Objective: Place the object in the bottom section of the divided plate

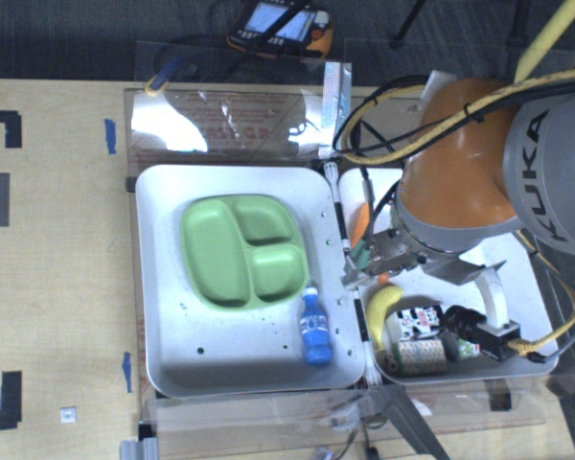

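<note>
Picking stage: the gripper (376, 262) hangs right of the green divided plate (241, 249), above the banana (380, 307) (I cannot tell its opening); next comes a grasp.

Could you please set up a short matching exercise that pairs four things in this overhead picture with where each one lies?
Things:
1. green divided plastic plate
2. small blue plastic bottle
3. yellow banana
4. grey and orange robot arm

Places:
A. in the right bin, at its left side near the bottom
B. above the right bin, reaching in from the right
C. in the middle of the left bin
D. in the left bin, at the plate's lower right corner

Right pairs: 1-C, 2-D, 3-A, 4-B.
</note>
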`<state>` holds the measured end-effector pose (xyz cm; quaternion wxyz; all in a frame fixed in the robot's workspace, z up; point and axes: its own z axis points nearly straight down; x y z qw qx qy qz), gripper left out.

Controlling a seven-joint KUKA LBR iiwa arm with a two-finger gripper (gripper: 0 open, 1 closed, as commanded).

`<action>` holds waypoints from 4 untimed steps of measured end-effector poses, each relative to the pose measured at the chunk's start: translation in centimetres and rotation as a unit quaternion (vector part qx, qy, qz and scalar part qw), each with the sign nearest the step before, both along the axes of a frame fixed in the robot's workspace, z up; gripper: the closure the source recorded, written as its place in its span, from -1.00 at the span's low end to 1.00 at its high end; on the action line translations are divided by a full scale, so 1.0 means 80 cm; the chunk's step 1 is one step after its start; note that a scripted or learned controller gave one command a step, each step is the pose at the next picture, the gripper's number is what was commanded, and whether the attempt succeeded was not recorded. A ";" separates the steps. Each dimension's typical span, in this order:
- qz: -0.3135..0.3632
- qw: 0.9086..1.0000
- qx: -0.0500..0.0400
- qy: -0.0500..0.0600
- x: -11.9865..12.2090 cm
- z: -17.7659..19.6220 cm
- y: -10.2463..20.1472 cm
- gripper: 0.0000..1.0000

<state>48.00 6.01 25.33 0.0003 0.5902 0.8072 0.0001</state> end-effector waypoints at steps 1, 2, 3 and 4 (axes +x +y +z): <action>0.000 1.000 0.000 0.000 0.000 0.000 0.000 -1.00; -0.001 1.000 0.000 -0.001 0.001 0.012 0.000 1.00; -0.001 1.000 0.000 0.000 0.001 0.012 0.000 -1.00; 0.028 1.000 0.000 -0.001 0.000 0.090 -0.094 -1.00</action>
